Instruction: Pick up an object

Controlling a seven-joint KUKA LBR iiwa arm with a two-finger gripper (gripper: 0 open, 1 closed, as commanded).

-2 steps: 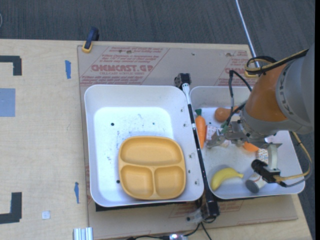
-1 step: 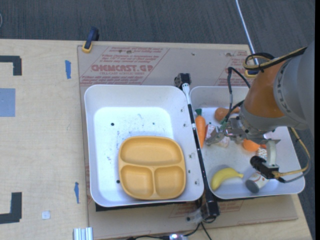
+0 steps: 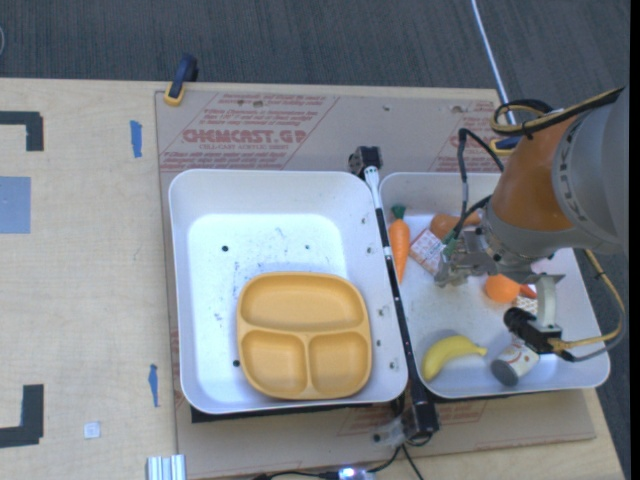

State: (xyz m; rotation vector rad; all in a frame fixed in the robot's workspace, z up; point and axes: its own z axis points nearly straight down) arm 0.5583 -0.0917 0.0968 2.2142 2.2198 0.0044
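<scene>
Over the right bin (image 3: 590,373) hangs the pincer (image 3: 452,271); its grip I cannot tell; carrot (image 3: 399,245) just left, long axis running up-bin.

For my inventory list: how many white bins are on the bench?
2: the left bin holds a yellow tray; the right bin lies under the arm.

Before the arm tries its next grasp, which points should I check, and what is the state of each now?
1. Gripper over right bin: ok.
2. Nothing between its fingers: cannot tell.
3. Banana lying free, apart from other items: ok.
4. Carrot free to grasp: not ok, it lies against the bin divider.
5. Orange item fully visible: not ok, the arm covers part.
6. Yellow tray lying flat in left bin: ok.
</scene>
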